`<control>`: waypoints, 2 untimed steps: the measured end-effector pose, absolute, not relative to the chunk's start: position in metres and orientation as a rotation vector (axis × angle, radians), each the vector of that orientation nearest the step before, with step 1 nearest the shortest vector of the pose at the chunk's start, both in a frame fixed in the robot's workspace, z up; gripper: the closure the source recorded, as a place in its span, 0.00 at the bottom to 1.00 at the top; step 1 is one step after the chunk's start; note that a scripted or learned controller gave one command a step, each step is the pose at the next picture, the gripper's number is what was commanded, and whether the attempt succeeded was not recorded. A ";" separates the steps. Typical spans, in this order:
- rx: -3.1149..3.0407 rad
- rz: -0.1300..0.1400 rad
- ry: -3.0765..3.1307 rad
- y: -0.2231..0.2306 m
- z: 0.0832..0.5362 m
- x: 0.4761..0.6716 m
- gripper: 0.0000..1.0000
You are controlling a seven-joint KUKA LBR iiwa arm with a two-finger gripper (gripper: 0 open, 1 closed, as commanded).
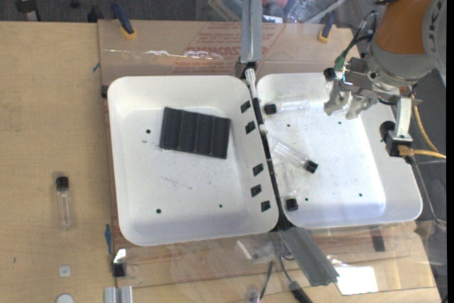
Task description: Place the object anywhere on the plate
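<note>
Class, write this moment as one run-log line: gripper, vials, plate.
gripper: over right bin, nothing seen between fingers | vials: lying in right bin | plate: dark, left bin, bare

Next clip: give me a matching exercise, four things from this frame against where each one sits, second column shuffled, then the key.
Things:
1. black ridged plate
2. clear vial with black cap
3. gripper
4. small vial

Places:
A. on the wooden bench, left of both bins
B. over the right bin's far part
C. lying in the right bin
D. flat in the left bin

Pairs: 1-D, 2-C, 3-B, 4-A
</note>
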State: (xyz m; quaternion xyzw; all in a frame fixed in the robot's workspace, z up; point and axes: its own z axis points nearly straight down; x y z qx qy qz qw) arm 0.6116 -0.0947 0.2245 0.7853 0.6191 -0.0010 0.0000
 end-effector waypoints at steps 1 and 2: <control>2.396 -0.003 2.036 -0.002 0.204 0.537 1.00; 2.496 -0.006 1.914 0.065 0.191 0.502 1.00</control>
